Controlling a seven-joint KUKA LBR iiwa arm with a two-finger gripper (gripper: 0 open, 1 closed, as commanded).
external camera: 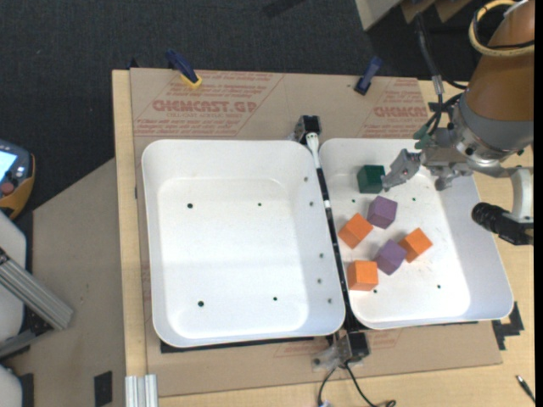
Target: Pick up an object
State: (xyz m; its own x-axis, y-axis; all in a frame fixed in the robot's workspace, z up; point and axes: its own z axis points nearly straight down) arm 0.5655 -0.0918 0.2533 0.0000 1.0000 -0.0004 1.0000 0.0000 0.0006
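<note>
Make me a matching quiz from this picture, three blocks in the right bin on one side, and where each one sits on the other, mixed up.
Things:
1. dark green block
2. orange block nearest the camera
3. orange block farthest right

Places:
A. touching a purple block, toward the right bin's right side
B. at the far end, beside the gripper
C. close to the divider between the bins, at the near end of the group

Pairs: 1-B, 2-C, 3-A
</note>
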